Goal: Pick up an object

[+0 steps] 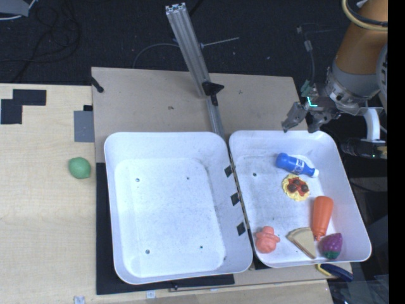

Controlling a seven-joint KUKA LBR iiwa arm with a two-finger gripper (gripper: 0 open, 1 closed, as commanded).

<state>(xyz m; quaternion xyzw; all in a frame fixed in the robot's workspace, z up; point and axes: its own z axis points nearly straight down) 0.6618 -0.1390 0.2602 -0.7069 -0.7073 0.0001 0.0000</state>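
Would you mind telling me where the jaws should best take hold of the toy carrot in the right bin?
Probably at mid-length of the toy carrot, coming straight down, jaws closing across its narrow width. It lies flat, long axis nearly up-down in view, with some free space on either side.

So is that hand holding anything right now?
No, nothing. The hand hangs over the right bin's far rim, above the blue bottle, with nothing between its fingers.
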